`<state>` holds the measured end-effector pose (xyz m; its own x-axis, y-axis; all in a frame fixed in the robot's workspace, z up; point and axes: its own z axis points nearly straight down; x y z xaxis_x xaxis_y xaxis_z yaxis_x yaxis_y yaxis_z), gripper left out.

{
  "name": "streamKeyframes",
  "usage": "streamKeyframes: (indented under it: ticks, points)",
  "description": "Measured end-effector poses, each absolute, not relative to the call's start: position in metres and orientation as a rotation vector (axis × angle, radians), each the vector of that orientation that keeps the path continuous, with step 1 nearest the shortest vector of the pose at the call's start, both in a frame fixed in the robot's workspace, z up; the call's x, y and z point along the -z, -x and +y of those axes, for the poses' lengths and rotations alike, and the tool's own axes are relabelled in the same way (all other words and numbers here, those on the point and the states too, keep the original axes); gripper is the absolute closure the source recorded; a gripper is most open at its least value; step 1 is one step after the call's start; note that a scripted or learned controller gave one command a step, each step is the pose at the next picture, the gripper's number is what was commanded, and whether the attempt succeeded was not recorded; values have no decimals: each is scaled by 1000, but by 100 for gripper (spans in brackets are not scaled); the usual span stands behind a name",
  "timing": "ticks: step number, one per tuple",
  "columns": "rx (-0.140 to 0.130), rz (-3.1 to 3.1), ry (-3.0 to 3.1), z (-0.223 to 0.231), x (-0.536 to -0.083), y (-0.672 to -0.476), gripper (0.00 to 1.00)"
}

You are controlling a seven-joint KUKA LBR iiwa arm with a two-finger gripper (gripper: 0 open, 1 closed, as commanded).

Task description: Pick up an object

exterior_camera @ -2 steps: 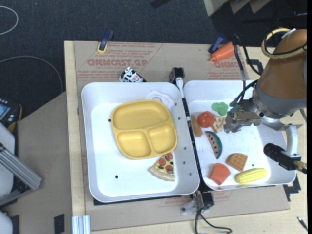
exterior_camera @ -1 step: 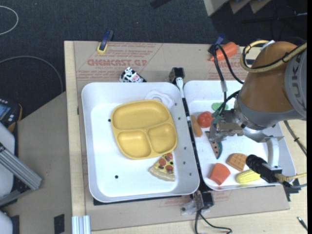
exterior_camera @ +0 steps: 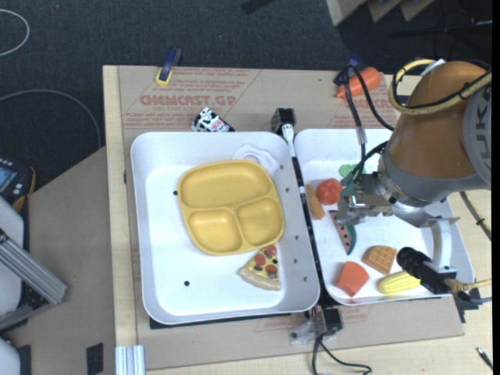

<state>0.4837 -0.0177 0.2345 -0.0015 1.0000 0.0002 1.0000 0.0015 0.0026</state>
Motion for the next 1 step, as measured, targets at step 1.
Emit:
streamKeyframes:
  ticks: [1]
  points:
    - [2, 2222, -2223, -22, -218, -495, 100]
